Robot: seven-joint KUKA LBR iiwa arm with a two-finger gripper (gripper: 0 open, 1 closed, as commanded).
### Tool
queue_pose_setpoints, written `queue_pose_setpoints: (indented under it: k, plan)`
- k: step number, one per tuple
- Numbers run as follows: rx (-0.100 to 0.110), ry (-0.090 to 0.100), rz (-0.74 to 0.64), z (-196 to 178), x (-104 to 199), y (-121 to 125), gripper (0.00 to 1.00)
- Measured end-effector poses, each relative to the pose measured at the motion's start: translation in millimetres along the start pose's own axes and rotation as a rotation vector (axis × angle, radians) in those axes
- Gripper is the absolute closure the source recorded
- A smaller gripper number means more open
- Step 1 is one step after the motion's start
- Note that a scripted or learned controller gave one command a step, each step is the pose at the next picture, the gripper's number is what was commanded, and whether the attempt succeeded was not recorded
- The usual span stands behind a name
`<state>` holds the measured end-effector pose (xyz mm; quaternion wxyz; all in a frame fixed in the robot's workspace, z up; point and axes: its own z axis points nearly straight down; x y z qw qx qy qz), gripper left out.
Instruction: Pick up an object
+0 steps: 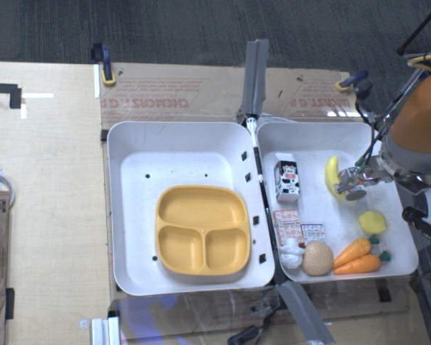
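Two white bins sit mid-frame; the left bin (129, 192) holds a yellow tray (202, 230). At right, the tool (350, 186) touches a banana (332, 174) in the right bin (309, 136); whether it grips is unclear.

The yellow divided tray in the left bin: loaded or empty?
Empty. The yellow divided tray lies flat in the left bin, all three compartments showing bare yellow.

Pale wooden bench (43, 214) beneath dark grey floor (165, 13)
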<state>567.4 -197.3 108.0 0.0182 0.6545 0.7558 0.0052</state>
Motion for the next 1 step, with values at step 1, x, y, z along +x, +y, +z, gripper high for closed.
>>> queue_pose_setpoints:
  k: [1]
  plan:
    - [0.038, 0.017, 0.195, -81.7, 112.3, 71.7, 1.0]
